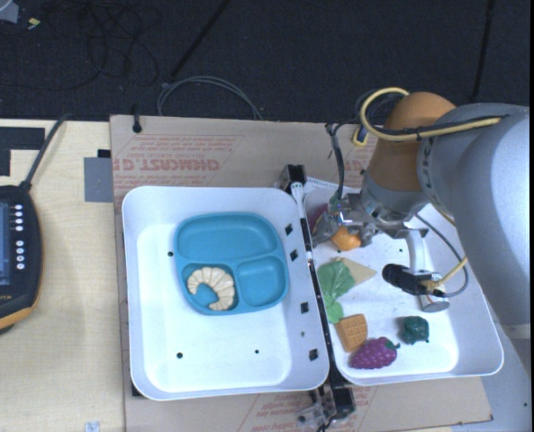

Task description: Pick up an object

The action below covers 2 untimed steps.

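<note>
My gripper (343,225) is low over the far left corner of the right bin (478,354), next to the divider. A small orange object (346,239) lies right at its tip; the view does not show whether it is gripped. Nearer the front lie a green leafy piece (333,279), a pale yellow wedge (363,271), an orange-brown block (352,330), a bunch of purple grapes (375,354) and a dark green object (413,329).
The left bin (149,331) holds a blue divided plate (232,261) with a croissant (212,286) in its front left compartment. A tablet-like controller (1,259) lies on the bench at the far left. The arm's bulk covers the right bin's far right side.
</note>
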Available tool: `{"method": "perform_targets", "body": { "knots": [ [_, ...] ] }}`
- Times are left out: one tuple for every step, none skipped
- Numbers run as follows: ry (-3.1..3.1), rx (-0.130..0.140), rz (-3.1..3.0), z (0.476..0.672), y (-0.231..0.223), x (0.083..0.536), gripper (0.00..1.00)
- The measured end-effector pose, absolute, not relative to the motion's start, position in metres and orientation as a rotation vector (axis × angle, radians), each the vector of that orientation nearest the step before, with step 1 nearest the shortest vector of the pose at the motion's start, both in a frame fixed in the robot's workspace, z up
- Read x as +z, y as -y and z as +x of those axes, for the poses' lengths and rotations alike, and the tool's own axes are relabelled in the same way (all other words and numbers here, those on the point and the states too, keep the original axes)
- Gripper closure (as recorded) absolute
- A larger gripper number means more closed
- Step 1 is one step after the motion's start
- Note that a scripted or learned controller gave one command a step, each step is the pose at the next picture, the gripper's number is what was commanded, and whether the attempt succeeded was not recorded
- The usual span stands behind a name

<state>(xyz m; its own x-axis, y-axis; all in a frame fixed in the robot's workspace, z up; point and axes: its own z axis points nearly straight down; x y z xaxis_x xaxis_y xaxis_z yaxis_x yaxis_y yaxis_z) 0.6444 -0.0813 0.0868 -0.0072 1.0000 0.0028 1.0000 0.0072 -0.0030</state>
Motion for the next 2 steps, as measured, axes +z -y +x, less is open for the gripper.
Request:
{"method": "perform_targets", "body": {
  "knots": [
    [2.218, 0.006, -2.216, 0.643, 0.086, 0.096, 1.0],
    [2.219, 0.0, -2.217, 0.541, 0.048, 0.191, 1.0]
  ]
}}
